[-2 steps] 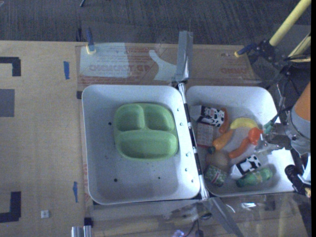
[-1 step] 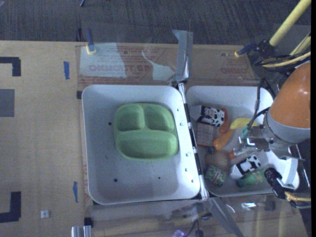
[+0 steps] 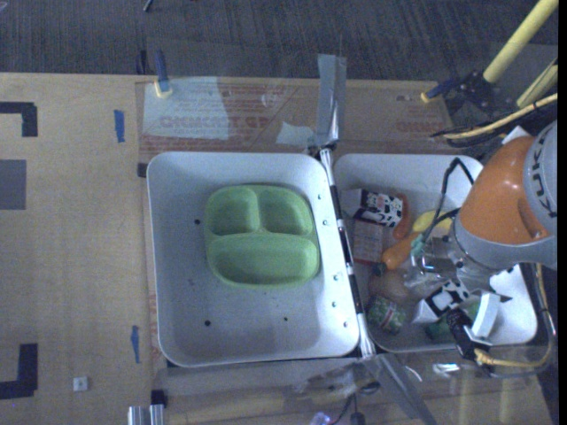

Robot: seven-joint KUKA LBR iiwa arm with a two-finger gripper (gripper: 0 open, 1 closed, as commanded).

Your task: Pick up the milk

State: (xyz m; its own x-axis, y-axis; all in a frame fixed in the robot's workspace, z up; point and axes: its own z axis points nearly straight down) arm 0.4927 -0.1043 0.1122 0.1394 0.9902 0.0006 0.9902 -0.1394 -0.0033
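Note:
The milk [image 3: 380,207] is a small carton with a black-and-white cow print. It lies near the far left of the right bin [image 3: 390,168], close to the divider. My gripper [image 3: 425,271] hangs low over the middle of that bin, nearer the camera and to the right of the carton, and apart from it. An orange carrot-like piece [image 3: 400,250] lies between the milk and the gripper. The grey arm with its orange band [image 3: 500,204] covers the right part of the bin.
A green divided plate [image 3: 261,235] sits in the left bin [image 3: 177,264]. The right bin also holds a brown box [image 3: 367,238], a yellow item [image 3: 432,222], a green can [image 3: 387,313] and a small green piece [image 3: 438,330] near the front.

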